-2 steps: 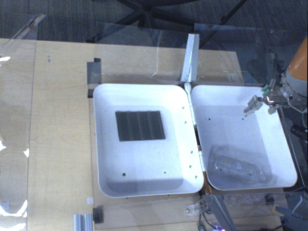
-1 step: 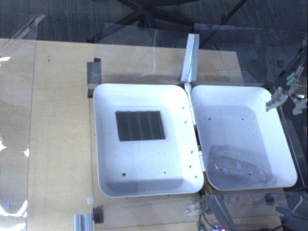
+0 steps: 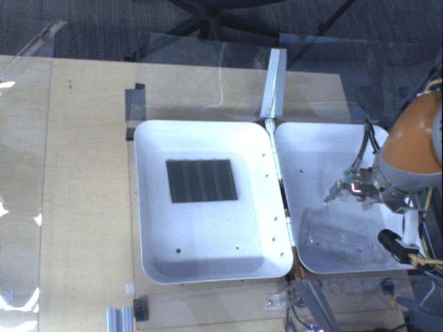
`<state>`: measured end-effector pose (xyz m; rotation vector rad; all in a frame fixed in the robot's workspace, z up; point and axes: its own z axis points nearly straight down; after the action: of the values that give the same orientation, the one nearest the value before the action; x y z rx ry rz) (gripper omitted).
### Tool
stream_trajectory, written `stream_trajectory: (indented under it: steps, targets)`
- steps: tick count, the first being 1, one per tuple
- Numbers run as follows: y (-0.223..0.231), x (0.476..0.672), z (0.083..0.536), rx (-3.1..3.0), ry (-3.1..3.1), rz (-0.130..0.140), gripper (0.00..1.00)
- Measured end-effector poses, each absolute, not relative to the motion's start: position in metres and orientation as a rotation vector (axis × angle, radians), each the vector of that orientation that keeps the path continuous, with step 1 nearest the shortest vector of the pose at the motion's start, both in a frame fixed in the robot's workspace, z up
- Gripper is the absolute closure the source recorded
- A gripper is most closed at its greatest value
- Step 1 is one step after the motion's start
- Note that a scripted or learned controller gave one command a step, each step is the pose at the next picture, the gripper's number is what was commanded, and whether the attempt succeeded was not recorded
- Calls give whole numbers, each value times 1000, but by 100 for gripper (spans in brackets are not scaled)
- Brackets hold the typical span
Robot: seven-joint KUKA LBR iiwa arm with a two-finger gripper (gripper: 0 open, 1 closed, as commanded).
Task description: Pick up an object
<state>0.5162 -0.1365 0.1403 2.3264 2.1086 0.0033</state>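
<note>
A wooden bench [image 3: 76, 206] fills most of the frame, pale and bare on its left side. Two shallow white bins sit on it side by side: the left bin [image 3: 152, 185] in the middle of the frame, the right bin [image 3: 311, 144] just beside it toward the right. A metal bar [image 3: 274, 81] runs up from the seam between them toward the top of the frame. Small dark brackets [image 3: 136, 102] stand at the upper left corner of the left bin. At the top, the base of an office chair [image 3: 208, 5] rests on grey carpet [image 3: 62, 5]. Cables [image 3: 311, 310] lie below the bins at the lower right.
</note>
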Motion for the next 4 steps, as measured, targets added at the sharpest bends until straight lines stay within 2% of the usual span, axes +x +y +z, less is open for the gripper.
stream_trajectory:
  steps: [1, 2, 3, 4]
  targets:
    - [-91, 492, 91, 2292, 2128, 19, 0]
    - [-98, 625, 89, 2419, 1989, 14, 0]
    - [-174, 671, 131, 2264, 2161, 10, 0]
    - [-167, 671, 130, 2139, 2289, 6, 0]
